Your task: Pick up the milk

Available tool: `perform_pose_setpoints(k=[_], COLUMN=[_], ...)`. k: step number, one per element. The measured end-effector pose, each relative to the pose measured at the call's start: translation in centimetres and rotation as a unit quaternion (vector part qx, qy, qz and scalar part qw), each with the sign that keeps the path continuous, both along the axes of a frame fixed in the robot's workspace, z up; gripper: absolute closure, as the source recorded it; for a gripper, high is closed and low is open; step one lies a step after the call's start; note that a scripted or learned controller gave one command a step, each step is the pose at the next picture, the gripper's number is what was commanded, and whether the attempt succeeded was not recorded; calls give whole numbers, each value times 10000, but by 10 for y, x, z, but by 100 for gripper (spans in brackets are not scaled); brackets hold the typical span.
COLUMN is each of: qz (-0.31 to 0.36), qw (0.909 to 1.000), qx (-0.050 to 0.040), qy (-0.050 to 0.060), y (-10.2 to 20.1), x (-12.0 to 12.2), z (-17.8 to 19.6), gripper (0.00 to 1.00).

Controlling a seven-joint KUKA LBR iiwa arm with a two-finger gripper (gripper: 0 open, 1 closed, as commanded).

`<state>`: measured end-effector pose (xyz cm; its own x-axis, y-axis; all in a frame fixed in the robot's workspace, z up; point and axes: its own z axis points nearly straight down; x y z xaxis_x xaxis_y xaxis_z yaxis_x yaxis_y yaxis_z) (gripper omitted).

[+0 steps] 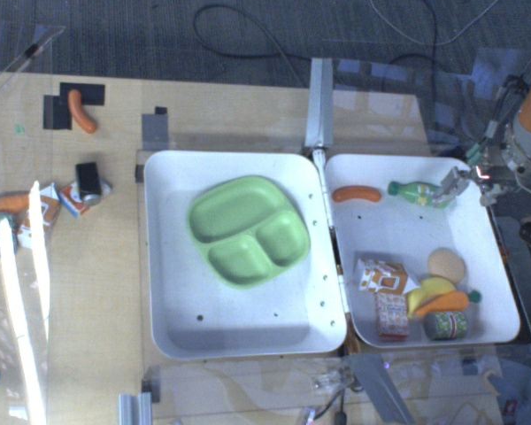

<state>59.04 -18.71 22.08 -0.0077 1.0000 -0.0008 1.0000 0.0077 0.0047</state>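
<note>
White plastic, two shallow bins side by side on the pale wooden desk point(88, 308). We note the left bin point(173, 317) holds a green divided plate point(248, 230), lying flat near the bin's middle.

The right bin point(407, 335) carries the small items. The milk point(382, 277), a small carton printed in white and orange, lies in the lower middle of that bin, with a red-and-white packet point(391, 315) just below it and touching or nearly so. To the right of these we see a cluster: a tan round bun point(447, 264), a yellow piece point(429, 290), a carrot point(444, 303) laid across it, and a green can point(447, 325) at the bottom. A sausage point(357, 194) lies at the bin's upper left, and a green bottle point(411, 191) on its side just right of it.

The arm point(527, 140) enters at the upper right of the frame. Its end effector point(451, 187) sits at the far end of the bottle, touching or just over its cap end, well apart from the milk. We cannot tell whether it is spread or pressed together; the picture is too blurred there.

Outside the bins, upper left of the frame: another sausage point(82, 113) on a dark patch, and a small black block point(88, 178) beside some scattered items at the left edge.
</note>
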Motion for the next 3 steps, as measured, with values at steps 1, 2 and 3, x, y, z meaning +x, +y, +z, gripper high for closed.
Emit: perform_pose_setpoints(k=[1,2,3], qz=[584,610,608], qw=[9983,9981,9981], qx=[-11,-21,-20], qy=[-16,-53,-53], y=[8,9,9], x=[-13,-10,-10], z=[30,42,42], gripper=[0,100,0])
